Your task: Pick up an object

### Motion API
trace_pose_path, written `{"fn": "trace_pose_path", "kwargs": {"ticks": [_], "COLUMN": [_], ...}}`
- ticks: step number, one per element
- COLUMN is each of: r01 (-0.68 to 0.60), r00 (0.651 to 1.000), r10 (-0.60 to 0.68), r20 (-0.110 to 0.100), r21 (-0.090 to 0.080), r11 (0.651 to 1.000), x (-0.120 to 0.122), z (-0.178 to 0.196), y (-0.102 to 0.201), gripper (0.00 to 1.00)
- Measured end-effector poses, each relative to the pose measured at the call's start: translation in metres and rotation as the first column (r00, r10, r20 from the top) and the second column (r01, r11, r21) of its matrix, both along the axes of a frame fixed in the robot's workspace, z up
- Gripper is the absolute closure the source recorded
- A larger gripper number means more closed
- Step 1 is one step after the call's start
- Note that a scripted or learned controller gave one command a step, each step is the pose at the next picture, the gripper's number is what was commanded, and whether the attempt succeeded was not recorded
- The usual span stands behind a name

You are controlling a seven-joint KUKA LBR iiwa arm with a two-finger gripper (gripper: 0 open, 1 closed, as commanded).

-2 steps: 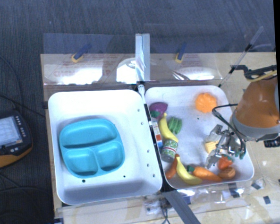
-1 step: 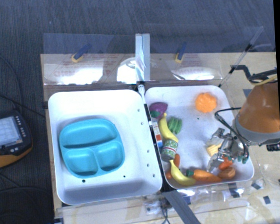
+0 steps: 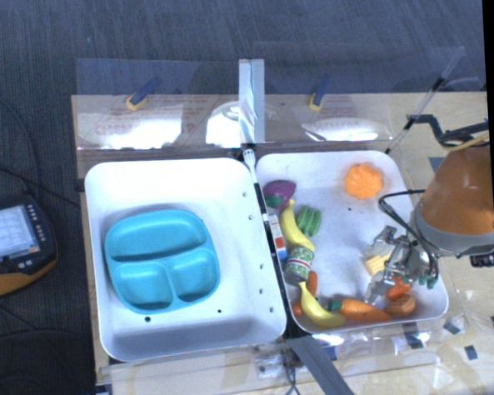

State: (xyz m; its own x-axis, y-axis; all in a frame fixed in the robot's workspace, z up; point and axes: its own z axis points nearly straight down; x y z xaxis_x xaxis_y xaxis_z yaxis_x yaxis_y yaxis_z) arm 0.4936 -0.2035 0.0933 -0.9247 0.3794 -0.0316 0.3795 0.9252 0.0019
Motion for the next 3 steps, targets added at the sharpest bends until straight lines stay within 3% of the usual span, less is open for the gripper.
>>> {"fn": "trace_pose_path", "kwargs": {"ticks": [1,2,3], "r01": [0.006,0.009,0.318], "r00": [1.0,1.0,0.948], "r10": [-0.006,-0.008,-0.318], "r20": [-0.014,0.01,-0.027], "r21": [0.002,-0.003,0.011], "r11": [1.0,1.0,0.948], "x": [0.015,0.002,0.055], "z": [-0.002,0.002,0.022], "y": [0.017,0.037,0.094], "gripper": [0.0,0.0,0.0]}}
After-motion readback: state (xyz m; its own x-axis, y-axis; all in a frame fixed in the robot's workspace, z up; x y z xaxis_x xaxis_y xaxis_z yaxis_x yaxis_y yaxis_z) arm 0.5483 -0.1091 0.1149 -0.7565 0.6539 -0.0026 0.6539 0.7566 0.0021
